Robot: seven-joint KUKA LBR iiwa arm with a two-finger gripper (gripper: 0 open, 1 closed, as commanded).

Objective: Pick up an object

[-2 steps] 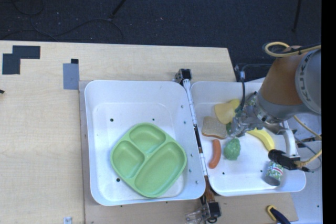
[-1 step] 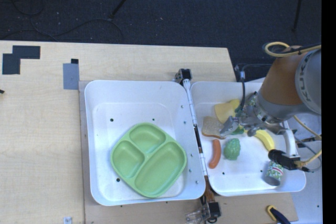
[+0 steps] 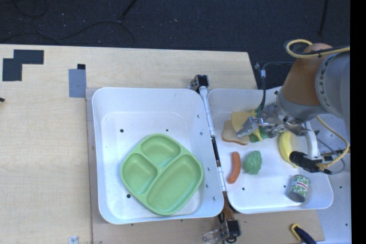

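Bench [image 3: 46, 151] of pale wood is carrying two white bins side by side. At nine o'clock, the left bin [image 3: 108, 123] is holding a green divided plate [image 3: 162, 173] tilted toward its lower corner. Past the centre rim, the right bin [image 3: 320, 203] is holding toy food — a sandwich slice with cheese [image 3: 237, 126] at its ten o'clock, a red sausage [image 3: 234, 167] and a green broccoli piece [image 3: 253, 162] near six o'clock, a banana [image 3: 285, 147] at three o'clock, and a small can [image 3: 298, 188] at five o'clock, its label too small to read. The gripper [image 3: 255, 127] is hanging low over the sandwich; whether it is spread or pinching, I cannot tell. The arm [image 3: 311, 86] is reaching in from three o'clock.
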